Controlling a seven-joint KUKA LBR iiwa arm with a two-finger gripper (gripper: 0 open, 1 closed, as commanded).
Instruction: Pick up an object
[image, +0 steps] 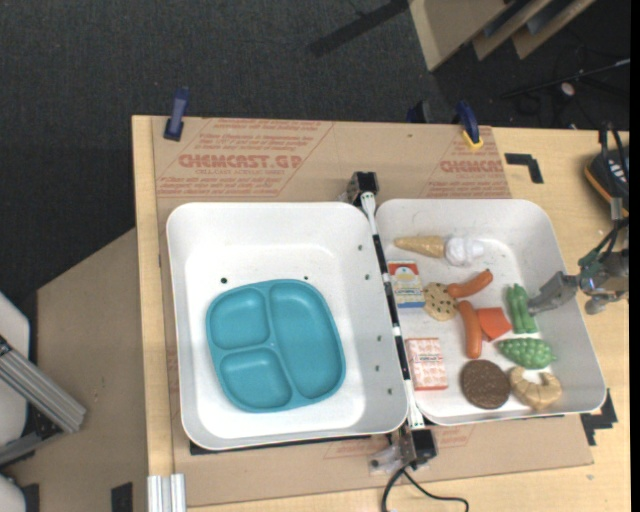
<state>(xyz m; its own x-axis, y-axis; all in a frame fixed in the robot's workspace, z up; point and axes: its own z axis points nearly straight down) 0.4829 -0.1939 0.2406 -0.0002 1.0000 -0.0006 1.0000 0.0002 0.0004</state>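
Hovering at the right bin's (560, 235) right edge, the gripper (553, 292) is sitting just beside the green bean (516, 308); its state cannot be told. Carrot (492, 323) and sausage (470, 329) are lying alongside.

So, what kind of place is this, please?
Probably a robot test bench in a lab, not a kitchen: two white bins clamped to a board, toy food in the right one, a teal divided plate in the left.
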